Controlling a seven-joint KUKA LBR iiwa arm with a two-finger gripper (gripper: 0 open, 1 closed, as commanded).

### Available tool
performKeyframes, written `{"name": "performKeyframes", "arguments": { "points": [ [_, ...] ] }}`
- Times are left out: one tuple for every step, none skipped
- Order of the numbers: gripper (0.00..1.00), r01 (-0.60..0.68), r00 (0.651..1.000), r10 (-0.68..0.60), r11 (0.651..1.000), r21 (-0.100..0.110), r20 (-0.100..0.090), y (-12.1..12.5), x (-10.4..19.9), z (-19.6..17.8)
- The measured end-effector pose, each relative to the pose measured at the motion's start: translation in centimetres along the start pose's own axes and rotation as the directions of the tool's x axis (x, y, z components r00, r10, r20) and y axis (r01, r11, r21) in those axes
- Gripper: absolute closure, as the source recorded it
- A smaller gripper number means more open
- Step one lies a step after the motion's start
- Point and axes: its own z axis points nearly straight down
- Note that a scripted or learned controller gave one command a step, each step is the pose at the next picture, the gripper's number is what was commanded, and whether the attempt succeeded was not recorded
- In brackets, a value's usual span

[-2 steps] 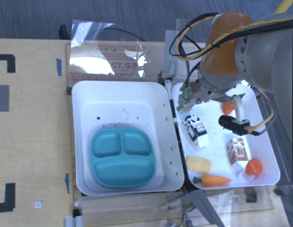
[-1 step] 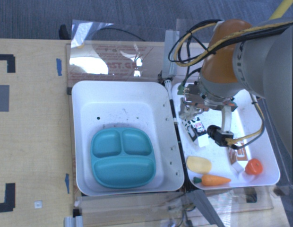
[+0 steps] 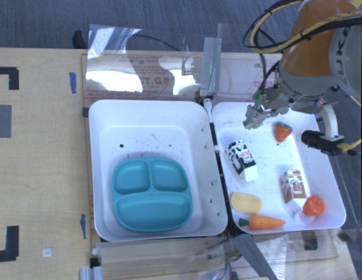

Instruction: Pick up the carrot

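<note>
The carrot (image 3: 265, 221) is a small orange toy with a green stub at its left end, lying flat along the near wall of the right bin (image 3: 338, 214), just below a pale yellow toy (image 3: 246, 203); the gripper (image 3: 255, 116) hangs at that bin's far side beside a strawberry (image 3: 282, 132); jaw state cannot be told; carton print illegible.

A divided plate (image 3: 152, 194) lay in the left bin (image 3: 105, 118); the carrot (image 3: 266, 221) rested at the right bin's (image 3: 336, 206) near edge, beside a lemon (image 3: 246, 202).

You see a pale wooden bench (image 3: 35, 174) with black corner marks (image 3: 9, 77) and blue tape bits (image 3: 72, 81). Grey-blue carpet (image 3: 140, 4) lies beyond it. A clear shiny panel (image 3: 140, 69) catches bright glare.
</note>
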Motion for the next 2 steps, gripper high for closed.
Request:
{"name": "performKeyframes", "arguments": {
  "points": [
    [1.00, 0.015, 1.000, -0.015, 1.000, 0.000, -0.001, -0.1, 2.0, -1.8],
    [1.00, -0.369, 0.929, 0.369, 0.929, 0.013, -0.001, -3.7, 5.3, 6.1]
  ]
}}
